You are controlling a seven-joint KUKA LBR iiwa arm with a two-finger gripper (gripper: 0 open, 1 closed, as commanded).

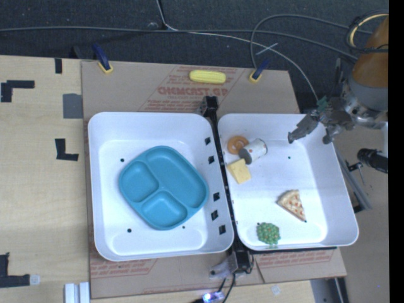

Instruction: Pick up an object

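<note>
Green clump (268, 233): front of right bin, close to its front wall, bumpy, looks like broccoli or peas, lying by itself.
Right bin (328, 188): shallow, white; holds five small things — green clump, pizza slice, cheese wedge, orange ring, white cylinder.
Pizza slice (292, 204): tan triangle with darker crust edge, right of centre in right bin, just behind and to the right of green clump, not touching it.
Cheese wedge (239, 170): pale yellow block, left part of right bin near the divider, touching or just in front of the white cylinder.
Orange ring (237, 145): doughnut shape, flat, back-left of right bin, right beside the white cylinder; contact hard to tell.
White cylinder (254, 149): on its side, dark end cap toward the left, between orange ring and cheese wedge.
Left bin (104, 169): white, holds one blue tray.
Blue tray (163, 187): three compartments, lies flat and turned at an angle, mid-bin.
Gripper (312, 129): over back-right corner of right bin, two dark fingers spread apart, nothing between them, well apart from all five pieces.
Banana (207, 76): yellow, on cardboard behind the bins.
Clamps (101, 60): blue-orange, at cardboard's back edge.
Cables (278, 40): loop across the dark floor behind.
</note>
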